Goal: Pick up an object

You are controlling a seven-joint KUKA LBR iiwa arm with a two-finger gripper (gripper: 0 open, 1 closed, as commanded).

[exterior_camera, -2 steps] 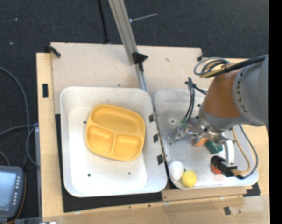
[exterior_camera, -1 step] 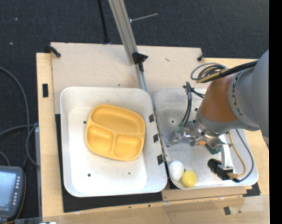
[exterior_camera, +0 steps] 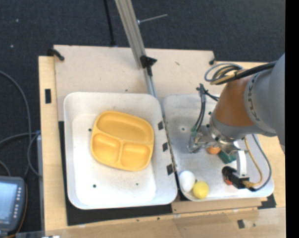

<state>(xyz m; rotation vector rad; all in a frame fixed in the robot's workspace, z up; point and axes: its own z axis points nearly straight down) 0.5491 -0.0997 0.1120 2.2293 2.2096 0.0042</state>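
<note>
My gripper [exterior_camera: 196, 144] hangs low over the middle of the right bin [exterior_camera: 179, 114], under the grey wrist with its orange band. Just to its right lie a small orange object [exterior_camera: 214, 150] and a green object [exterior_camera: 227, 157], both partly hidden by the wrist. Whether either one touches the gripper is not visible. A white egg-shaped object [exterior_camera: 187, 180] and a yellow ball [exterior_camera: 200, 189] rest side by side at the bin's front edge, apart from the gripper.
A yellow compartment plate [exterior_camera: 123, 140] lies in the left bin [exterior_camera: 80, 182]. A slanted metal post [exterior_camera: 134, 38] rises from behind the bins, near the wall between them. The arm covers the right bin's far right side.
</note>
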